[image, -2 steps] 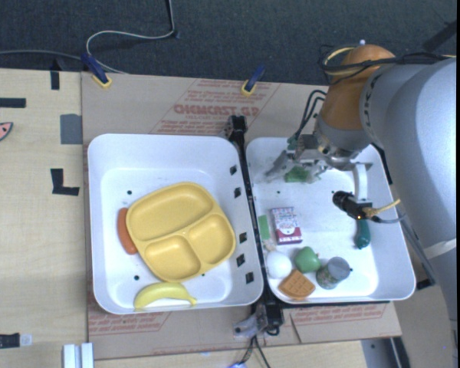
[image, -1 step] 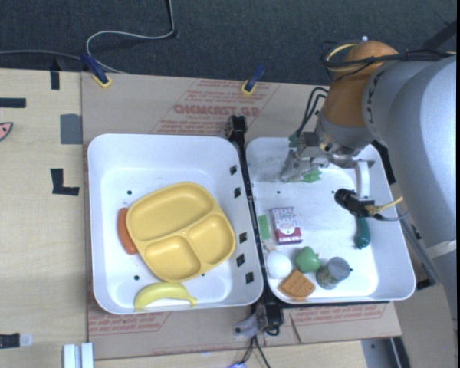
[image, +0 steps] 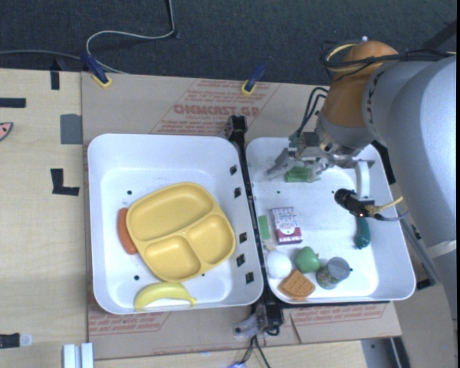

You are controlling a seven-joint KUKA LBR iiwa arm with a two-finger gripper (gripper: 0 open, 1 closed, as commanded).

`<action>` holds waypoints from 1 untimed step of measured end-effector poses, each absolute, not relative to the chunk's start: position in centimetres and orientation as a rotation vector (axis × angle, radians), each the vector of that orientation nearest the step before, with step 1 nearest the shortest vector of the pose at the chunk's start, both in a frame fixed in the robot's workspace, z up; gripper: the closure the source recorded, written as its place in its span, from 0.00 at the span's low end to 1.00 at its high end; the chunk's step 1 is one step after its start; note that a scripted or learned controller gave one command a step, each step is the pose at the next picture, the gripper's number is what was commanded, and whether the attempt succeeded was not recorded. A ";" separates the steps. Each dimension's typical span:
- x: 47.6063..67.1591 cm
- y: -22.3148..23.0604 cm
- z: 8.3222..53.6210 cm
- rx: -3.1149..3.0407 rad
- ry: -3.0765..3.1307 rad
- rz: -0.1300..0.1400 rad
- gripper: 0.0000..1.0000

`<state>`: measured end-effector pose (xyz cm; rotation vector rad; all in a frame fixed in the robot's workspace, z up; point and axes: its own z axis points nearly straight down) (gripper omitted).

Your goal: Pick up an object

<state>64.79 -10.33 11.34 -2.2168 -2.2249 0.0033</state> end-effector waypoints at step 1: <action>64.4 -12.1 8.6 -2.221 -2.224 0.000 0.00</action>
